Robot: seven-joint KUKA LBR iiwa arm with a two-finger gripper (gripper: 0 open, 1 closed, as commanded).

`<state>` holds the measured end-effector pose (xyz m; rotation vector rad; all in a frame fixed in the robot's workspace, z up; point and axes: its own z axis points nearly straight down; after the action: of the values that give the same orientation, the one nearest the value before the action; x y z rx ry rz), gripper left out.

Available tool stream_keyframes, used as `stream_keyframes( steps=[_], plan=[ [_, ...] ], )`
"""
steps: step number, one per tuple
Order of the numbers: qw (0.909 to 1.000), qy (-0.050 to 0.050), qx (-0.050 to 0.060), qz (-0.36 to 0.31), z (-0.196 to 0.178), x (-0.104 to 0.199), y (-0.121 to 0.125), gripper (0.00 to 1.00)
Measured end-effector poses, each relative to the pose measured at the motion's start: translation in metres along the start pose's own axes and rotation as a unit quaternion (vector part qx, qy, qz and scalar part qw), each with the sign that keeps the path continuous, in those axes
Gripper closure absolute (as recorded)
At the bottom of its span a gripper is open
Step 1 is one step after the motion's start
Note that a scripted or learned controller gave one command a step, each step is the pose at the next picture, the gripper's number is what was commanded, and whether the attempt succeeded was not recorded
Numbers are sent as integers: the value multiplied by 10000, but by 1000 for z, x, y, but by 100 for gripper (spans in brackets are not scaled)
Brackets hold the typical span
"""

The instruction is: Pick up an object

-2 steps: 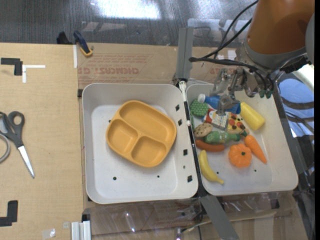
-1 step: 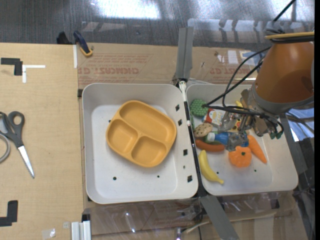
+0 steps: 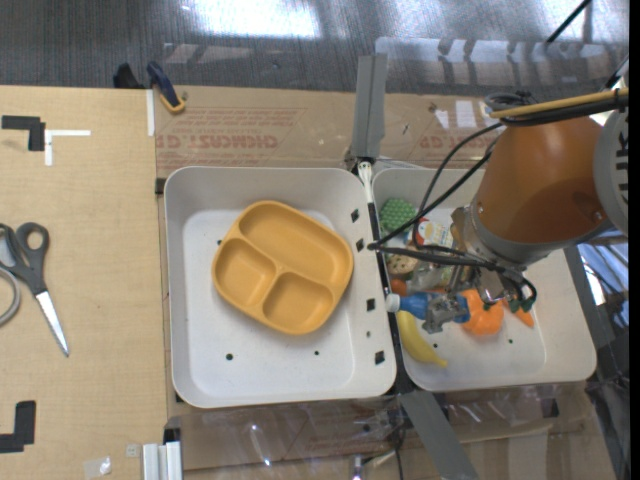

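My gripper is low inside the right bin, under the grey arm's orange band. It sits amid a cluster of small objects. A yellow banana lies just left and below it, and a blue item is right against it. An orange fruit-like object sits just to its right, with a small carrot-like piece beyond. A green textured object lies at the bin's far left corner. The arm and its cables hide much of the bin's centre.
The left bin holds a yellow divided plate. Scissors lie on the wooden bench far left. A metal divider separates the two bins. Black cables cross the right bin above the objects.
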<state>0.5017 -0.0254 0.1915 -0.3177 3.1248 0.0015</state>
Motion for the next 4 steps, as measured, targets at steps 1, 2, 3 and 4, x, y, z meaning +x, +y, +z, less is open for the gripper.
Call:
stream_keyframes(
  steps=[1,2,3,4],
  plan=[
    [9920,-19,6,-1263,-101,-49,-39,100],
    [9888,-3,-1,-1490,-39,-12,-58,100],
    [9889,-1,-2,-1485,62,26,-74,100],
    [9891,-16,5,-1476,-35,-21,-38,100]
  ],
)
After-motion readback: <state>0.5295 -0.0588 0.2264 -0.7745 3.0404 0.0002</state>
